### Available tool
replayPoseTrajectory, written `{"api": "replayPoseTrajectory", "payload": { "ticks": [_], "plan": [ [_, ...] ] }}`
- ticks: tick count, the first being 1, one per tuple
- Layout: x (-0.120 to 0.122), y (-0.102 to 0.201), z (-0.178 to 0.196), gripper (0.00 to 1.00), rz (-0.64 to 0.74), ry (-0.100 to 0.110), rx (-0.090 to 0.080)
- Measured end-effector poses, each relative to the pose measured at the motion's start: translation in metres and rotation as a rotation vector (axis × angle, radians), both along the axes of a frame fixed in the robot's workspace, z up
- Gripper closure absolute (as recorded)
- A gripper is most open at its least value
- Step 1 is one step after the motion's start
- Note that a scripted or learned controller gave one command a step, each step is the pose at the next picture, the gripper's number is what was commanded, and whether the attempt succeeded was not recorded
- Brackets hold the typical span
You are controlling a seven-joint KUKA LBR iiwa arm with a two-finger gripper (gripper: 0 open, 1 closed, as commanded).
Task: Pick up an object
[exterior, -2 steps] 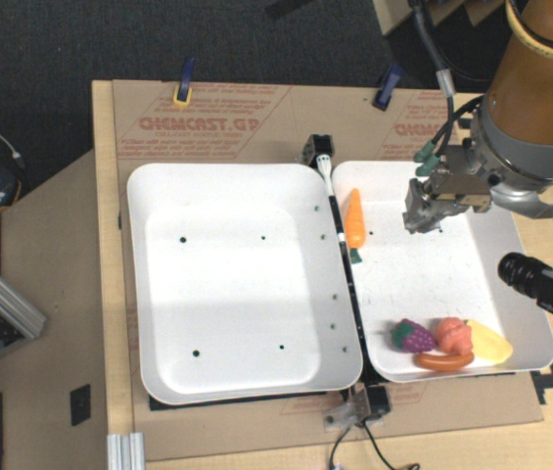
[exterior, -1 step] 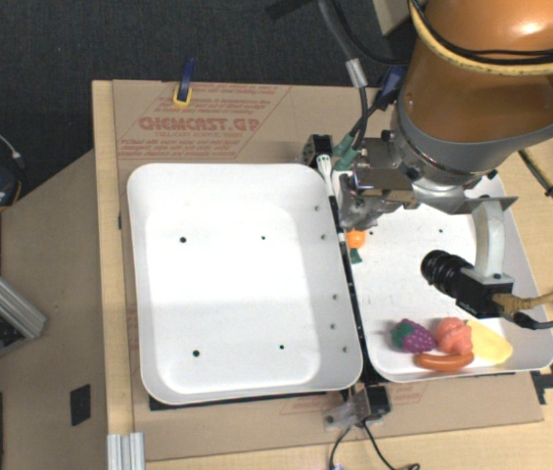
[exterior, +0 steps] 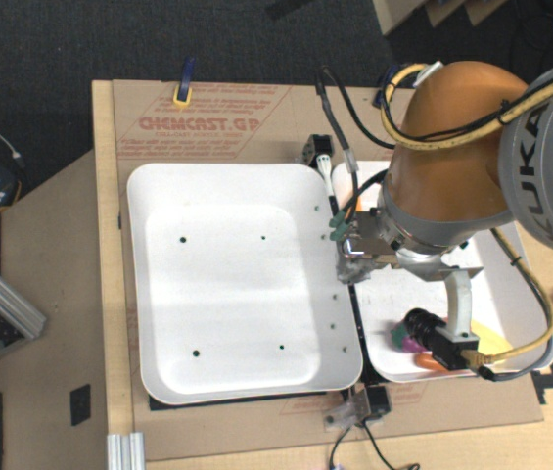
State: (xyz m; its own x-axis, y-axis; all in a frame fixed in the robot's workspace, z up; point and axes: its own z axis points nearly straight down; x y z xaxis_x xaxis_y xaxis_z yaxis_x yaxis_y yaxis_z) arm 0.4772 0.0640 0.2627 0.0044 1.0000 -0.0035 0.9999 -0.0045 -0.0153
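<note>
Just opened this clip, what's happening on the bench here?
The KUKA arm reaches in from the right and hangs low over the right bin, covering most of it. A few small items lie at that bin's near end: a green piece, a purple piece, an orange piece and a yellow piece. This view doesn't show whether anything has been grasped.

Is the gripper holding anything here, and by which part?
It cannot be told: the gripper sits over the right bin's left edge, and the arm above covers any hold.
</note>
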Motion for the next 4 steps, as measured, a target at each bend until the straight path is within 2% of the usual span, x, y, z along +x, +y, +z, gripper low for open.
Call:
{"api": "replayPoseTrajectory", "payload": {
  "ticks": [1,2,3,4],
  "plan": [
    [0.016,0.002,0.046,1.00,0.005,-0.021,0.004],
    [0.018,0.070,0.116,1.00,0.013,-0.025,0.008],
    [0.013,0.063,0.043,1.00,0.003,-0.005,0.001],
    [0.015,0.063,0.057,1.00,0.004,-0.016,0.004]
  ]
}}
